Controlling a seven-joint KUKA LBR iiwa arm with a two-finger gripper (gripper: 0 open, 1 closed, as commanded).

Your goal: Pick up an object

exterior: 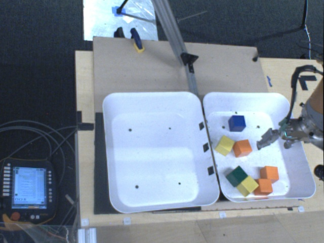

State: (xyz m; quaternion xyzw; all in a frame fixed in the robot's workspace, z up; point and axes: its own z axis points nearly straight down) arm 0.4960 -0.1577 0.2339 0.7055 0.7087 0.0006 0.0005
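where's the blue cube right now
The blue cube sits in the right-hand bin, toward its far side. Its nearest neighbours are the yellow cube and an orange cube, both just nearer the camera.

One fixed camera looks down on the table (152,65) from above at a slant, far enough back to take in both white bins: the left bin (157,103) at centre frame, the right bin (253,99) toward the right. Dark floor (40,34) fills the upper left, and the arm (309,125) enters at the right edge.
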